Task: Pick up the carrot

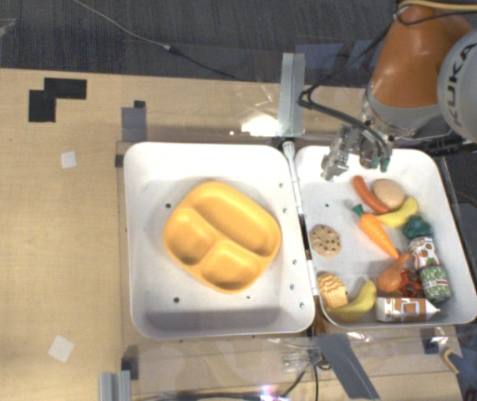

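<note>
Camera view: the gripper [357, 151] hovers over the right bin's [338, 203] far end, holding nothing; its finger state cannot be told. The carrot [378, 233] lies mid-bin, nearer the camera, apart from the gripper, beside a banana [398, 214].

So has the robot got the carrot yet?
Not yet. The carrot lies in the right bin among the other toy food. The pincer hangs above that bin's far end, apart from the carrot. Reaching, gripping and lifting are all left.

Carrot [379, 234] right of cookie [325, 240]
</note>
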Robot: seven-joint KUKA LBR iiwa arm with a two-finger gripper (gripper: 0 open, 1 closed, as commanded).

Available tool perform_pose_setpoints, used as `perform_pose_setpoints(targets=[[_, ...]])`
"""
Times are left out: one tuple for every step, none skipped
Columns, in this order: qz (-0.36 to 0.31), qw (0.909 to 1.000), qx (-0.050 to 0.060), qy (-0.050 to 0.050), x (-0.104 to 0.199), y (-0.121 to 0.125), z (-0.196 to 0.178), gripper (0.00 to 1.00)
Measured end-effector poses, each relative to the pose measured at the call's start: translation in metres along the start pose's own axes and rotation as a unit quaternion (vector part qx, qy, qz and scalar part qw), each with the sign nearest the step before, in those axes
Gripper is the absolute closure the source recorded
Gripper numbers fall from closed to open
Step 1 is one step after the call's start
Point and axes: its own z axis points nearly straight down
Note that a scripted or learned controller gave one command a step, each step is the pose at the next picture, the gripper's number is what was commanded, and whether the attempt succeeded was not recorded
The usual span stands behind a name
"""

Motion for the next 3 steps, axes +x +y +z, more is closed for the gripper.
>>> perform_pose_setpoints(targets=[[0.121,0.9927,0.001,-0.003,0.013,-0.052,-0.162,1.0],[0.036,0.9993,0.003,0.002,-0.009,-0.121,-0.2,1.0],[-0.122,0.9925,0.001,0.006,-0.021,-0.139,-0.053,1.0]])
